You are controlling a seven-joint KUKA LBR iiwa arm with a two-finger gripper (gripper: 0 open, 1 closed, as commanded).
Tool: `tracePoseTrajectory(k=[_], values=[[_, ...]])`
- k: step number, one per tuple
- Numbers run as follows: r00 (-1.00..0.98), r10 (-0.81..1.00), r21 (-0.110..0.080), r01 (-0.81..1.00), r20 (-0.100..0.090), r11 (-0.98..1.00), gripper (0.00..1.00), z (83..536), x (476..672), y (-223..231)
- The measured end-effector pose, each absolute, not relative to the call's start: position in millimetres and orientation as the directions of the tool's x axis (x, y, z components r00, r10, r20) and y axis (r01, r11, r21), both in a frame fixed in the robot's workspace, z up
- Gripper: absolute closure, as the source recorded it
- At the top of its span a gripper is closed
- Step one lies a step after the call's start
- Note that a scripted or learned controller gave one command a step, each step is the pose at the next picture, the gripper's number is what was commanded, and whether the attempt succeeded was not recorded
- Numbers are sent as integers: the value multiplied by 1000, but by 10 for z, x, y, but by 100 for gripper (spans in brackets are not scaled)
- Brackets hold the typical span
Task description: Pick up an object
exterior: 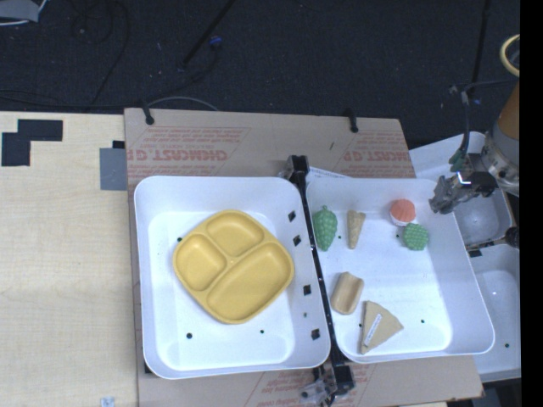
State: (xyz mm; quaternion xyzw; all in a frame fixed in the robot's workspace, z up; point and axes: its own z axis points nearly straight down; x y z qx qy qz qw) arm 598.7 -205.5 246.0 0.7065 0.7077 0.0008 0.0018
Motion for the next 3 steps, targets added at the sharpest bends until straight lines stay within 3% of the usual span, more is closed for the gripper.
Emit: tracePoseTrajectory(k=[3], values=[[-4, 1000, -5, 1000, 2, 4, 100, 2406, 5643, -414]])
